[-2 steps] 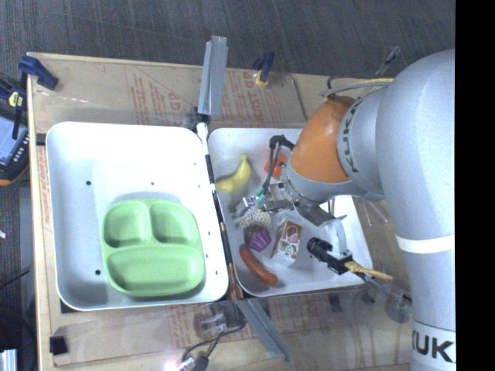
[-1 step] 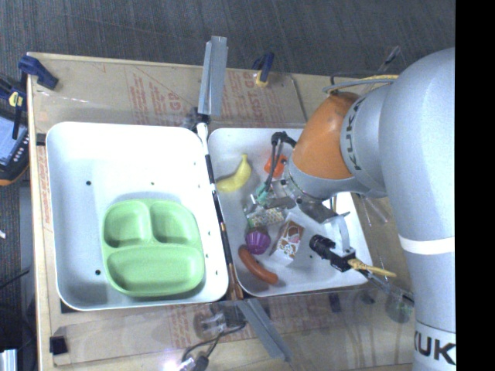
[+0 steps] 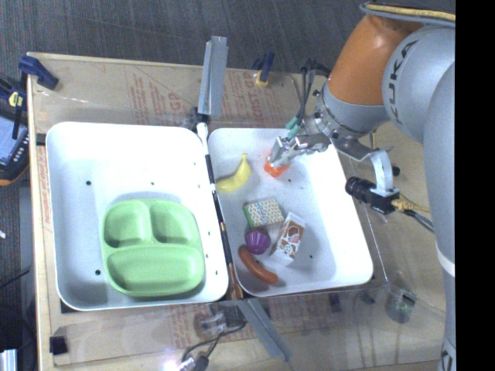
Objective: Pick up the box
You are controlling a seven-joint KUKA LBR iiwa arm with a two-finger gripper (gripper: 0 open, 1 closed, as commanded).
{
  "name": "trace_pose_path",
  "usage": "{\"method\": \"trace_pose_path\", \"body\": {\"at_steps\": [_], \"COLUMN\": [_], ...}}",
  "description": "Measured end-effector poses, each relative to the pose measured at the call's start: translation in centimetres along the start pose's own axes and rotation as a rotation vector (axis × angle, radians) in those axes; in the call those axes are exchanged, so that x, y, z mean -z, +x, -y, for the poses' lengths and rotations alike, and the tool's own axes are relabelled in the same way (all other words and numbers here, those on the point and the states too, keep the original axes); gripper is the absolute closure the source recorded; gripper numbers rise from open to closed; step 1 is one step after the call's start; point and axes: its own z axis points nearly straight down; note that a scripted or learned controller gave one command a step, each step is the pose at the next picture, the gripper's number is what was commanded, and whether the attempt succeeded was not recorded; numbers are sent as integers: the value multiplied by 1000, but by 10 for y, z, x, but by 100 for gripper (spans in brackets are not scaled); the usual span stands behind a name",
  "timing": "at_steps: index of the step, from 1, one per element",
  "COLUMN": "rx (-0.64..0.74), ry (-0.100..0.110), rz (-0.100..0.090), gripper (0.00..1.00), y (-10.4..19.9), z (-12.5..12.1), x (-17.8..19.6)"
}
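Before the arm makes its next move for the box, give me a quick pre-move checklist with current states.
1. Box in view in right bin: ok.
2. Gripper over the box: not ok; it is at the bin's far end by an orange item.
3. Box in the gripper: not ok.
4. Box free of neighbours: cannot tell; patterned block, purple toy and sausage sit close.
5. Finger opening: cannot tell.

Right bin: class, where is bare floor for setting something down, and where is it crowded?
Bare floor lies along the right wall and between banana and tool. Crowded: the lower left, with two boxes, plum, sausage.
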Motion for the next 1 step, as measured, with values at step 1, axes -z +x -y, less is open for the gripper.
{"method": "trace_pose_path", "body": {"at_steps": [1], "rx": [1], "ry": [1], "rz": [-1], "gripper": [0], "y": [0], "z": [0], "x": [0]}}
